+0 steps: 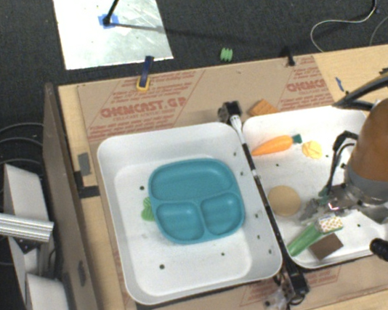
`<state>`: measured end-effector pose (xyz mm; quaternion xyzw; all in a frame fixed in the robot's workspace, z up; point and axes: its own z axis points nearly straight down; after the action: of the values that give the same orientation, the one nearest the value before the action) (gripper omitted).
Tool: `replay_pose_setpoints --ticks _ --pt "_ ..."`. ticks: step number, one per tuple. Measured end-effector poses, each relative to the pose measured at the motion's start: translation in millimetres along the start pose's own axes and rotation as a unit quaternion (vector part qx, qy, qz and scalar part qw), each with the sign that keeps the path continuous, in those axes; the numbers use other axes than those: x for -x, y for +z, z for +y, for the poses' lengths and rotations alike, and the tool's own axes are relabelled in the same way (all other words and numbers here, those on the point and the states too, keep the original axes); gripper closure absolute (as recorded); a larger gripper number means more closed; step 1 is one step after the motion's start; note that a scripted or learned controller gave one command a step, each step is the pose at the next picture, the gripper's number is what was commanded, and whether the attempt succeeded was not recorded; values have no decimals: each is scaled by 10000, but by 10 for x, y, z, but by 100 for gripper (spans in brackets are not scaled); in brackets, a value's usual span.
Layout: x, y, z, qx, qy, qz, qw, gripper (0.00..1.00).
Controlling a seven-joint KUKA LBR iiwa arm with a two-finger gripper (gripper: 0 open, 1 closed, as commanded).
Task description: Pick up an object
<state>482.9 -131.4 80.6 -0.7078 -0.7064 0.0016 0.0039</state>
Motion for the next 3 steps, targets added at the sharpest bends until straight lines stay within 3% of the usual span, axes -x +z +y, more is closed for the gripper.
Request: replay_pose_setpoints --ticks 1,2,3 --pt "271 -73 1368 114 -48 -40 9999 0" --pt "586 -70 1688 74 -32 -31 10000 0" --pt "569 -208 1703 103 -53 -35 9999 100"
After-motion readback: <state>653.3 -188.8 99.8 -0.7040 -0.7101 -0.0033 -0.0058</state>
